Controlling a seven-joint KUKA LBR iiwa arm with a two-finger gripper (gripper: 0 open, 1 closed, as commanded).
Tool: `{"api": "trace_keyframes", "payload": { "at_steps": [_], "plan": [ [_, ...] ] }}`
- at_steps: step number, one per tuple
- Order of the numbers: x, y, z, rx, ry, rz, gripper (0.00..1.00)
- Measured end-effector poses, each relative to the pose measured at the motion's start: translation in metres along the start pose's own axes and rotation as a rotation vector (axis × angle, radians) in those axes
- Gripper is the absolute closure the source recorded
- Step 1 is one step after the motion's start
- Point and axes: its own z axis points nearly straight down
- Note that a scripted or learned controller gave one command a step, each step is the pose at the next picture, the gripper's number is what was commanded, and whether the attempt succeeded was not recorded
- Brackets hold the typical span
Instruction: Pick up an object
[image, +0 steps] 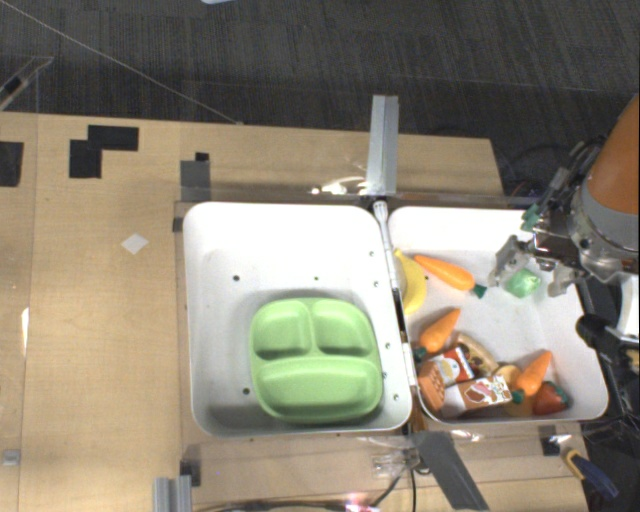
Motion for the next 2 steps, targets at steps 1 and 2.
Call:
{"api": "trace_keyframes", "payload": {
  "at_steps": [1,2],
  "plan": [
    [0.034,0.068,0.109,0.004,0.000,0.000,0.00],
    [0.007,0.093,0.197,-0.001,0.000,0.042,0.00]
  ]
}}
